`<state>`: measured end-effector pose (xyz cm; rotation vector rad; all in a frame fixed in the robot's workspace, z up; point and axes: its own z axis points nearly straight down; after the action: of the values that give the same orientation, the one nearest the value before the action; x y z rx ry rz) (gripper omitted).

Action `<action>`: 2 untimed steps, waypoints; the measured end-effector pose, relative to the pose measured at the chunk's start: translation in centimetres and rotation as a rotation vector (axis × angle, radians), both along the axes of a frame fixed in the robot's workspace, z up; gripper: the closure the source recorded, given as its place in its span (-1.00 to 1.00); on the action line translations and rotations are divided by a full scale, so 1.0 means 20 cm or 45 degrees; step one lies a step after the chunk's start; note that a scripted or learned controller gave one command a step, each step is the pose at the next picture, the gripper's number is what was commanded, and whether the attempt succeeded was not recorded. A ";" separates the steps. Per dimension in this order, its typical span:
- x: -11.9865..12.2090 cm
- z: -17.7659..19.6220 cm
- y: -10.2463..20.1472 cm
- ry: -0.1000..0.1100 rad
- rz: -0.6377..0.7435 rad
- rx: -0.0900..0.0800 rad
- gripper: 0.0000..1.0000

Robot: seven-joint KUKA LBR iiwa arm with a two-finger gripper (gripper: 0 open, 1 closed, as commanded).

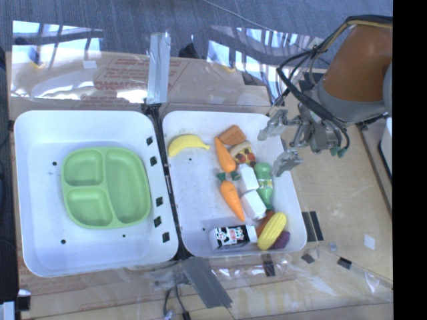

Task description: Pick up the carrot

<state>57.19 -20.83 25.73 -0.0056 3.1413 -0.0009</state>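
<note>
Looking from the left, the left shallow white bin [27,179] holds a light green plastic plate with three compartments [105,187]. Behind both bins lies flat brown cardboard under shiny clear plastic [127,79], and beyond it is a dark grey-blue floor [133,5]. The right shallow white bin [193,205] holds toy food: a yellow banana [187,143] near the back left, an orange carrot [224,155] beside it, and a second orange carrot [232,200] in the middle, lying at a slant. To their right are a small slice of pizza [244,155], a white bottle [252,195], a yellow corn cob [272,229] and a small black and white milk carton [233,235] at the front wall. The two-finger gripper [280,142] hangs over the right rim of this bin, its fingers spread apart with nothing between them, well apart from both carrots. The bench is pale wood [353,232].
</note>
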 end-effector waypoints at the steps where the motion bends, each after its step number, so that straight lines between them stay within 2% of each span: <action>1: 0.03 -0.77 0.21 0.012 0.174 0.008 -1.00; 2: 0.05 -0.69 0.21 -0.002 0.186 0.001 1.00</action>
<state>58.24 -16.63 11.96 -0.2341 3.1310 0.0004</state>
